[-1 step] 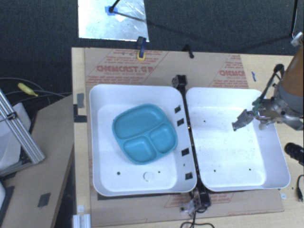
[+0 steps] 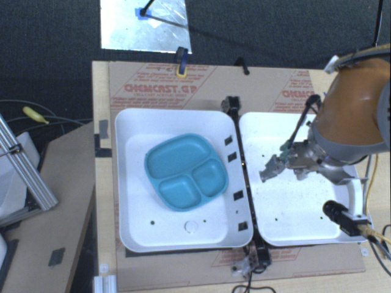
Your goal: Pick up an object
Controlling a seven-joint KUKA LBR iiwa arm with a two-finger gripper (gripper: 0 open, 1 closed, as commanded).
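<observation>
Brown cardboard sheeting [image 2: 165,84], printed CHEMCAST GP in red, covers the bench under two shallow white bins. A light-blue plastic plate with three compartments [image 2: 185,170] lies in the middle of the left bin [image 2: 131,163]. Over the right bin [image 2: 287,224], near its left wall, hangs the grey two-finger gripper [image 2: 270,171]; its grip cannot be told.

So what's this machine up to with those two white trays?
A grey and orange robot arm reaches in from the right, with its gripper low over the right white bin. Nothing shows between its fingers. The one clear thing to pick up, a blue divided plate, lies in the left white bin, apart from the gripper.
</observation>
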